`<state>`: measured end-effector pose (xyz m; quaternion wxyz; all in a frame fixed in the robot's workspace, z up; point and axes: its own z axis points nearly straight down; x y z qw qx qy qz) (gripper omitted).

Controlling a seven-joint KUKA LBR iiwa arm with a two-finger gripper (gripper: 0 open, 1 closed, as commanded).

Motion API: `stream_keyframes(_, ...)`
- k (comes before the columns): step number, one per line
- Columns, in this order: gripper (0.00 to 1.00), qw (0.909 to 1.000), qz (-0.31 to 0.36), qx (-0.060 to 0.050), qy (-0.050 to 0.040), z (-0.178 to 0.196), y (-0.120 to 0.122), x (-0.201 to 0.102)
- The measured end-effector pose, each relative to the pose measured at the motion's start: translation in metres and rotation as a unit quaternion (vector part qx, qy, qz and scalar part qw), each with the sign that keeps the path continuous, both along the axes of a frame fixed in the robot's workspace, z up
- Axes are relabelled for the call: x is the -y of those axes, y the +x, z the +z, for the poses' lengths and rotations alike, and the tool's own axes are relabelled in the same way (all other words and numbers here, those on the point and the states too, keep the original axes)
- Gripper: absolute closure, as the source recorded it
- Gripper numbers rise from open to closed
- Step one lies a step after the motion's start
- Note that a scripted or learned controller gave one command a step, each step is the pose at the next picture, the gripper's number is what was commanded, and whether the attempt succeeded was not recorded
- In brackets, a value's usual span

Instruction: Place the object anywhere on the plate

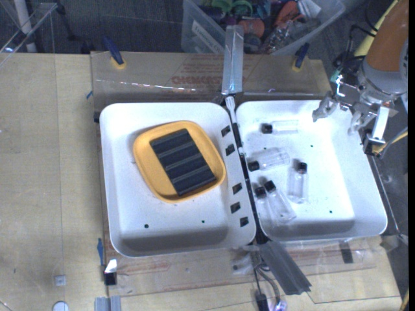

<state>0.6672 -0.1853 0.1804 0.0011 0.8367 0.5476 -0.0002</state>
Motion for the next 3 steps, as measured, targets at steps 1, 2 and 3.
stream_keyframes(1, 0.00, 0.9996, -0.029, -0.002, 0.0017, 0.033, -0.010, -0.062)
stream_keyframes(2, 0.00, 0.9992, -0.040, -0.001, 0.0008, 0.030, 0.000, -0.073)
stream_keyframes(3, 0.00, 0.9985, -0.054, 0.000, 0.0008, 0.062, 0.000, -0.090)
